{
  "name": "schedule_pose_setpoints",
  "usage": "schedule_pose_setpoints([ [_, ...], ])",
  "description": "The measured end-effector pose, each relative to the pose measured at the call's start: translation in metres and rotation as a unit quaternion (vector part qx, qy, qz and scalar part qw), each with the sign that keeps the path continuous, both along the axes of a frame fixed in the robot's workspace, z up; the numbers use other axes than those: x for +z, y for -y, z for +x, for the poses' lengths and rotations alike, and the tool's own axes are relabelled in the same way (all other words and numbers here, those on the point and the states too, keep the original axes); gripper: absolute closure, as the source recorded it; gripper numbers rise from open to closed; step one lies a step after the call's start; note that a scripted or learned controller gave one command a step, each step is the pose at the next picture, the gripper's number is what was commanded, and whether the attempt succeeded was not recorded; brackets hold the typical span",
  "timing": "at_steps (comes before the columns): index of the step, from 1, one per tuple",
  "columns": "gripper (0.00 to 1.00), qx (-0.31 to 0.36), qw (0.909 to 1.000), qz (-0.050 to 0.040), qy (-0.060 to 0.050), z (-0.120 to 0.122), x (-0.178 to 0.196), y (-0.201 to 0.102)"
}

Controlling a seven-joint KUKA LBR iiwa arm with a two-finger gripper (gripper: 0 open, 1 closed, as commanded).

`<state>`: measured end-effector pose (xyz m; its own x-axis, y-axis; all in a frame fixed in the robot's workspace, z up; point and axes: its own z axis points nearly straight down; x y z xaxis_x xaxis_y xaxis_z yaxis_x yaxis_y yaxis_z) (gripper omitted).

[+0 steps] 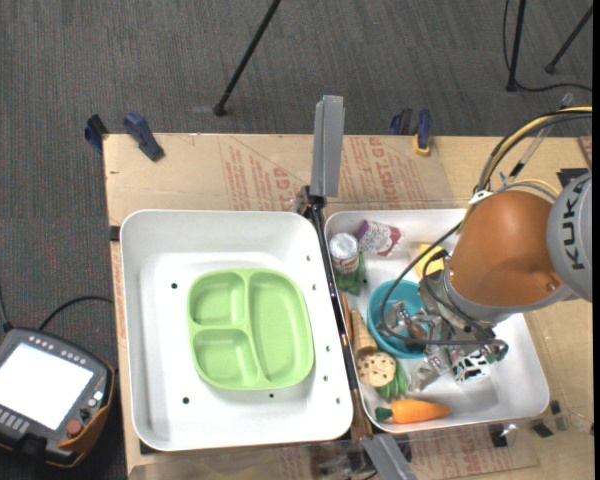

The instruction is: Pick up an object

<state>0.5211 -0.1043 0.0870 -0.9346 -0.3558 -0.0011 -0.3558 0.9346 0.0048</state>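
The gripper point(442, 346) hangs low in the right bin point(525, 388), over a blue bowl point(392, 306); whether it is open or closed cannot be told. Around it lie a carrot point(415, 411), cookie point(377, 369) and can point(345, 258). A green tray point(250, 328) sits in the left bin point(150, 268).

A toy carrot point(417, 411) lay flat near the front wall of the right bin point(525, 393), beside a cookie point(377, 369).
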Motion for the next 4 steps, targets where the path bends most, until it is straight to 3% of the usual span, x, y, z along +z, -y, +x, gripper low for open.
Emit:
schedule_pose_setpoints([
  [1, 0.0, -0.034, 0.9994, -0.0011, 0.001, 0.047, 0.0, -0.017],
  [2, 0.0, -0.023, 0.9997, -0.004, 0.005, -0.035, 0.004, 0.063],
  [3, 0.0, 0.01, 1.0, -0.0002, 0.001, -0.006, 0.0, 0.006],
  [4, 0.0, -0.055, 0.9985, -0.0031, 0.0, -0.014, 0.0, -0.016],
])
